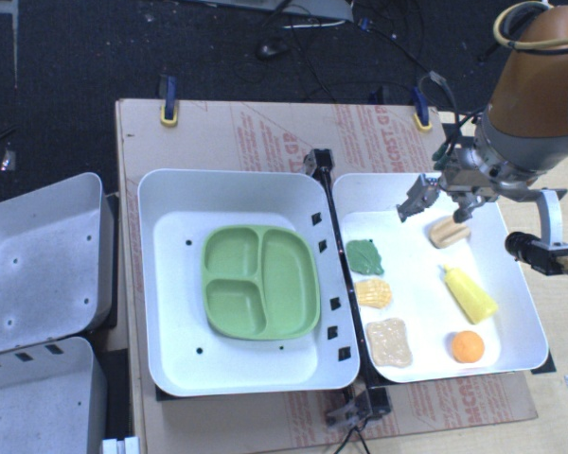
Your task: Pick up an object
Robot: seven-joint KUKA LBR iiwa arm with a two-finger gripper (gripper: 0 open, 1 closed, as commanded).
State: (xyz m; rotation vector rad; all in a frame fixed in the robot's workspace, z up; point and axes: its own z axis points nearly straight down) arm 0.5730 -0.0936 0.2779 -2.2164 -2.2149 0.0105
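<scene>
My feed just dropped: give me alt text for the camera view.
The gripper hangs open over the right bin, beside a tan block, holding nothing. That bin also holds a yellow bottle, an orange ball and three flat food pieces; the left bin holds a green divided tray.

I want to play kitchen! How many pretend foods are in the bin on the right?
6: green leafy piece, waffle-like piece, pale bread slice, orange ball, yellow bottle, tan piece beside the gripper, which may hide more.
</scene>
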